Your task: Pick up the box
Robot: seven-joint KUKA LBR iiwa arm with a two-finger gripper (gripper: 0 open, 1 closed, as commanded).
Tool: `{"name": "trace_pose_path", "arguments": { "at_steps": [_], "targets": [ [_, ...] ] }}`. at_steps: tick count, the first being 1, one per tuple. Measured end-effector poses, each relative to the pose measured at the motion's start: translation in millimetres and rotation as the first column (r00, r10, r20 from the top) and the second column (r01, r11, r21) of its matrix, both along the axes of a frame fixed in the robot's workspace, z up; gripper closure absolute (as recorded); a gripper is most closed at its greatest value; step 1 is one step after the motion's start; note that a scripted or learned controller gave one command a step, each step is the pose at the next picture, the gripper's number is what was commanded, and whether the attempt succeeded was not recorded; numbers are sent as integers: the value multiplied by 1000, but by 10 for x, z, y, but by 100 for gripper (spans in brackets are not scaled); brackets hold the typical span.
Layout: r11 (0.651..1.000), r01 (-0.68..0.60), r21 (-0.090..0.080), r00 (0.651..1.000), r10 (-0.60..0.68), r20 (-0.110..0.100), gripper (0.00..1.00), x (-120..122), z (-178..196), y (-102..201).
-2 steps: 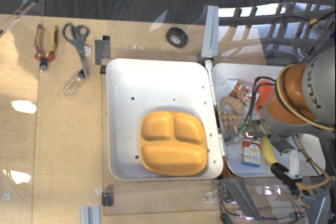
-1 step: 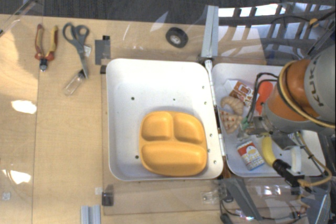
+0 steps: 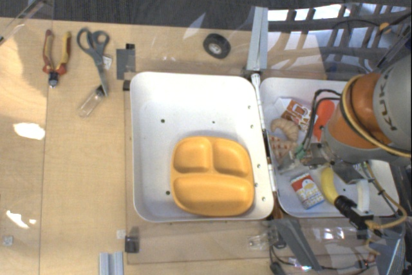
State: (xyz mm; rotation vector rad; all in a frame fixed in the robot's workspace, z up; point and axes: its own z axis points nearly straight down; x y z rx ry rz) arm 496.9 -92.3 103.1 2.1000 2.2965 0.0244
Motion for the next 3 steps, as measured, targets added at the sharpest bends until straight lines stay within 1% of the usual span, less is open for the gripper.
{"name": "trace_pose_path", "arguments": {
  "at_steps": [1, 2, 3],
  "targets": [
    [1000, -5, 7, 1000, 5, -15, 0, -48, -124, -8],
    [996, 84, 10, 996, -84, -11, 0, -33, -123, -5],
    [997, 74, 10, 997, -74, -12, 0, -35, -123, -81]
  ]
}}
